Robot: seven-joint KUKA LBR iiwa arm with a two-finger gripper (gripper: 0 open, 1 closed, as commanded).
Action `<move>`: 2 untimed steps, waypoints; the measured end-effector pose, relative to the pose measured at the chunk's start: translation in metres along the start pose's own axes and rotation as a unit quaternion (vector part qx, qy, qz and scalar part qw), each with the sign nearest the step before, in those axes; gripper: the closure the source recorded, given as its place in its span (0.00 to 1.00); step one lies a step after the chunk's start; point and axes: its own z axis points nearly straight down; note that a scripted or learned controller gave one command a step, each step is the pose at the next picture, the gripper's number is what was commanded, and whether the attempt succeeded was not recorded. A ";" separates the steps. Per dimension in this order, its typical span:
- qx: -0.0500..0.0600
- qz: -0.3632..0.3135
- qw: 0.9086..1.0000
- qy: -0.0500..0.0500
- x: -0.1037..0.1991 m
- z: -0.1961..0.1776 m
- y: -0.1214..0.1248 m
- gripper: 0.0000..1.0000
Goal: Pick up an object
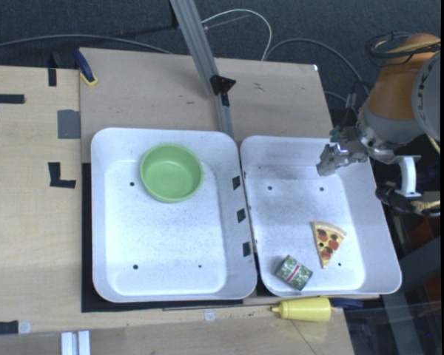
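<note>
Seen from above at a slant: two shallow white bins side by side on a tan worktop point(281, 95). In the left bin point(111, 220), a round green bowl point(171, 171), upright, near the far edge. In the right bin point(281, 198), a toy pizza slice point(327, 242) lying flat toward the near right part, tip pointed at the near edge, and just beside it to the near left a small green packet point(293, 272), tilted, apart from the slice. Outside that bin, touching or nearly touching its near rim, a yellow bottle point(305, 309) on its side.

Reached in from the right: the grey arm with its orange band point(396, 87), the tool point(331, 157) hung over the far right corner of the right bin. Nothing seen between its fingers; whether spread or closed, impossible to tell at this size. Well apart from the pizza slice and the packet, with bare bin floor between.

Across the far part of the worktop, a grey metal pole point(196, 39) slanting down to the seam between the bins. A blue and yellow clamp point(85, 69) at the far left corner of the tan board.
</note>
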 end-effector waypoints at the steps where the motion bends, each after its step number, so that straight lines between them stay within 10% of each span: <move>1: 0.000 0.000 1.000 0.000 0.000 -0.042 0.001 1.00; 2: 0.003 -0.002 1.000 0.001 0.056 -0.033 -0.003 1.00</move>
